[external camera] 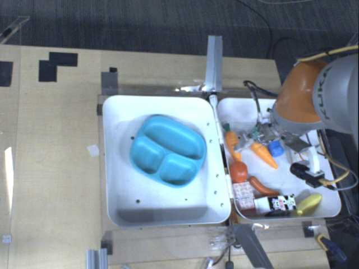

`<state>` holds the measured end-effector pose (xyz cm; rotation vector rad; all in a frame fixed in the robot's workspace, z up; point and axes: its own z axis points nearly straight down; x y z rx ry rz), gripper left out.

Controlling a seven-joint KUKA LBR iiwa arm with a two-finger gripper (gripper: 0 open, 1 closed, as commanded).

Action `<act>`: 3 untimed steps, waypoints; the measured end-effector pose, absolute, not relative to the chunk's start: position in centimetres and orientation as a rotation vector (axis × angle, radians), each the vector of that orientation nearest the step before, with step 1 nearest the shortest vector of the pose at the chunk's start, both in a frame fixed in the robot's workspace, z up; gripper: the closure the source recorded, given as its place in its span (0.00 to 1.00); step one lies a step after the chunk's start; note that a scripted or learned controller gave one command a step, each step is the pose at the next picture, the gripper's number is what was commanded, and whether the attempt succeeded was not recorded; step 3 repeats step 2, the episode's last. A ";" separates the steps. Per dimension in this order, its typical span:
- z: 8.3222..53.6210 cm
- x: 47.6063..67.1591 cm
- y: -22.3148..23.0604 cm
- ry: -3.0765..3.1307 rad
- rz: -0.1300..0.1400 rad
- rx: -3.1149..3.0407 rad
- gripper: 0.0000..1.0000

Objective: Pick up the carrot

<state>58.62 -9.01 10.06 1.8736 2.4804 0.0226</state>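
One word, "KUKA", marks the arm (336, 94); pincer (259, 134) state untellable near the carrot (263, 153).

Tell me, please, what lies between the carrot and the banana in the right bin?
In the camera view, bare white bin floor separates the carrot from the banana; the hot dog lies just left of that line.

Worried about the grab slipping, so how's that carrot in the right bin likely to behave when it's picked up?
The carrot looks like smooth, tapered plastic, so it's probably stiff and light but may slide toward its thin end. Its rounded body could roll if nudged, though the blue block beside it might stop it.
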 end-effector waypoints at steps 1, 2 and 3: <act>10.9 58.7 -8.9 2.482 0.025 1.872 1.00; 18.6 62.8 -7.1 2.065 0.005 2.363 1.00; 18.6 62.8 -7.1 2.065 0.005 2.363 1.00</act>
